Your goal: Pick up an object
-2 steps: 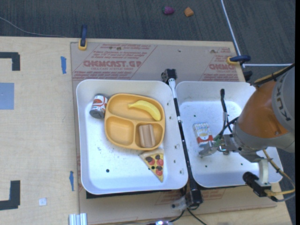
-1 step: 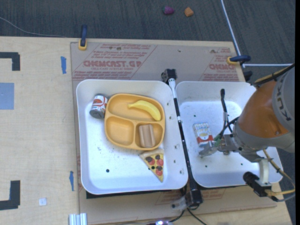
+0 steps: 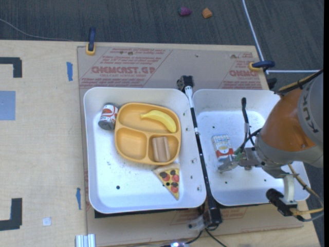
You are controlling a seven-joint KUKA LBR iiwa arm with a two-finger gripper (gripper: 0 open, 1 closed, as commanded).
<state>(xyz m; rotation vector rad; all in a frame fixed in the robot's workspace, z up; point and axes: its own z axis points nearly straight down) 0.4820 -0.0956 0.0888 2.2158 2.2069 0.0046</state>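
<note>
We see the gripper [image 3: 226,164] low in the right bin [image 3: 257,189], just below a small packet [image 3: 222,144] that lies flat on the bin floor, and whether they touch we cannot tell. We cannot tell how the gripper is set either. The packet is a pale rectangle with a red and white print on its lower half.

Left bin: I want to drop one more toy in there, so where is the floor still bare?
The left bin is barest along its front left, below the yellow tray and left of the pizza slice. The back left is crowded: the can sits against the tray, which holds the banana and a brown block.
</note>
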